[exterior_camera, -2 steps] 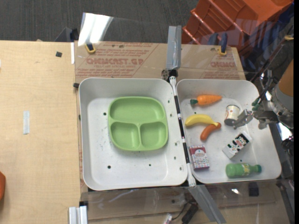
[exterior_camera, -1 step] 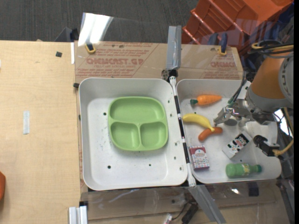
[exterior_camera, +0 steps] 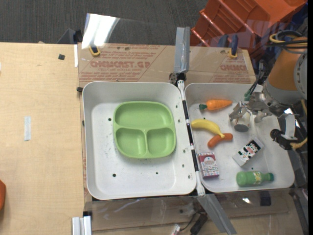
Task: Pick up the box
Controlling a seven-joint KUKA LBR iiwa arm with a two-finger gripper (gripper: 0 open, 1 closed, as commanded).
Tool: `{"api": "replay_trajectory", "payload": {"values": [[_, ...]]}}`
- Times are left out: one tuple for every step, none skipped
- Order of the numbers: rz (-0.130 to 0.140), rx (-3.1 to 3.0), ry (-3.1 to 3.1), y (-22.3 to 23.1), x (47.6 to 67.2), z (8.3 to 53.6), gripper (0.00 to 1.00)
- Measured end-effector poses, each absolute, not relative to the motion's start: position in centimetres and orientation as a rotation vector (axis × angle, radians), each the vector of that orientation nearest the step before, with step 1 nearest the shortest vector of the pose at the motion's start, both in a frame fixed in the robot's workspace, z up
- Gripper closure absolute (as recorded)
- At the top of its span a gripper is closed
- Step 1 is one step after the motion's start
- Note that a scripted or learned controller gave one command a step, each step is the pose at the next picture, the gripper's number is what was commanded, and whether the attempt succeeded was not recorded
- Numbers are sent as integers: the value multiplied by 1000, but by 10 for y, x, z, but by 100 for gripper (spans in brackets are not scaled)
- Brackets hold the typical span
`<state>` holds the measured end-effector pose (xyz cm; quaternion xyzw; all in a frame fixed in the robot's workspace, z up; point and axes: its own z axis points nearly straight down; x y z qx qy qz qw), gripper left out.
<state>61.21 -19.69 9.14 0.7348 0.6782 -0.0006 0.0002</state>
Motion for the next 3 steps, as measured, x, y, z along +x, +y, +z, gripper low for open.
{"api": "replay_trajectory", "payload": {"values": [[-3, 2304, 2133, -197, 613, 100, 100], [-2, 2292, 2147, -116, 659, 201, 100], [-4, 2295, 2145, -20, 645, 258, 100]]}}
